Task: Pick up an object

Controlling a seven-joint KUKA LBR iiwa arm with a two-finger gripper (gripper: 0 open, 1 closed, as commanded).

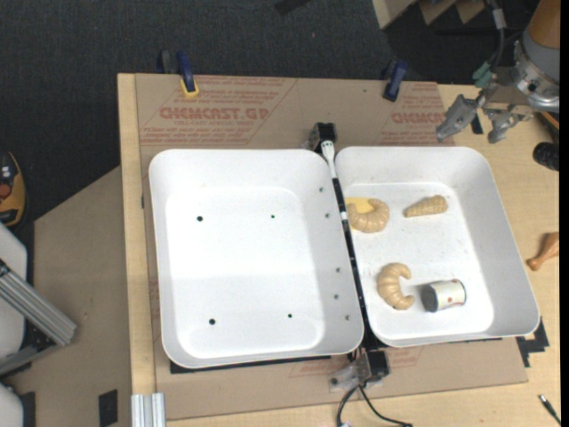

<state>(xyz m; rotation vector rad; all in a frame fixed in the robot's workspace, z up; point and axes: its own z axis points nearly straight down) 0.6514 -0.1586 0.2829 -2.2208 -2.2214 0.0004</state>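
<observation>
The right bin (498, 212) holds three tan croissant-shaped pieces: one (369, 214) near its left wall, a smaller one (427, 207) at the middle back, and a curled one (396, 286) toward the front. A small white cylinder with a dark end (443, 295) lies beside the curled piece. My gripper (478, 121) hangs at the upper right, above the bench just behind the right bin's far edge. Its two grey fingers are spread apart with nothing between them.
The left bin (178, 194) sits beside the right one, joined along a black centre seam. Blue clamps (185, 69) (395, 78) hold the brown board at the back. Cables lie at the front edge (360, 381).
</observation>
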